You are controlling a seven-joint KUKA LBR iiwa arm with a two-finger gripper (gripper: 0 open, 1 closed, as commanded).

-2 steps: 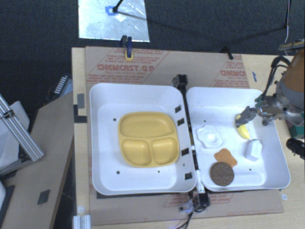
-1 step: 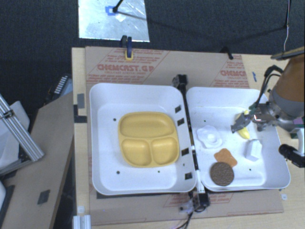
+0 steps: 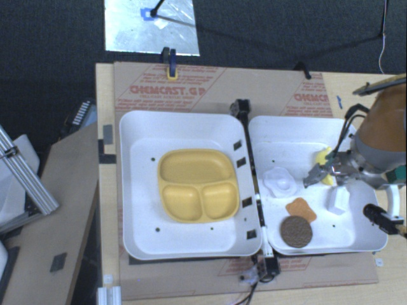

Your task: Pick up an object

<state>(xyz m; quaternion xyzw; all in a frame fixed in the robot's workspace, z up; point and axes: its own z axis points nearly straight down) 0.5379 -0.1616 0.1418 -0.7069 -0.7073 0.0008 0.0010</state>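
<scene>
Both bins are plain white — the left bin [image 3: 137,170] holds a pale yellow divided tray [image 3: 196,184] in one flat tone. In the right bin [image 3: 286,138], just left of the jaws, lies a translucent white piece [image 3: 279,182]; below it an orange piece [image 3: 300,208] and a speckled dark brown disc [image 3: 296,231]. A bright yellow object [image 3: 327,168] shows right at the jaws, a white block [image 3: 338,199] just below them. The arm [image 3: 385,129] is grey with an orange band — the board [image 3: 210,88] beneath is tan with red lettering.
</scene>
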